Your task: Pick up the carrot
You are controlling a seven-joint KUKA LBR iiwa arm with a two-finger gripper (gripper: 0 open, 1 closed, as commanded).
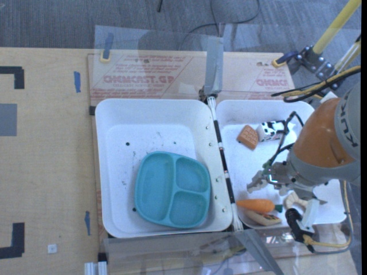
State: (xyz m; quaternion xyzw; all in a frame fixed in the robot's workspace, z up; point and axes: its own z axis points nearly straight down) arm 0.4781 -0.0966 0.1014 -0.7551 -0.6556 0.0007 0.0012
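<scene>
The carrot, orange with a small green tip at its right end, lies near the front edge of the right bin, resting on a tan flat item. My gripper hangs just above and slightly right of the carrot. It is open, with one grey finger reaching left and the other near the carrot's green tip. Nothing is held between them. The orange band of the arm rises behind it.
A teal divided plate lies in the left bin. At the back of the right bin are a brown cracker-like piece and a black-and-white toy. Cables hang along the arm at right.
</scene>
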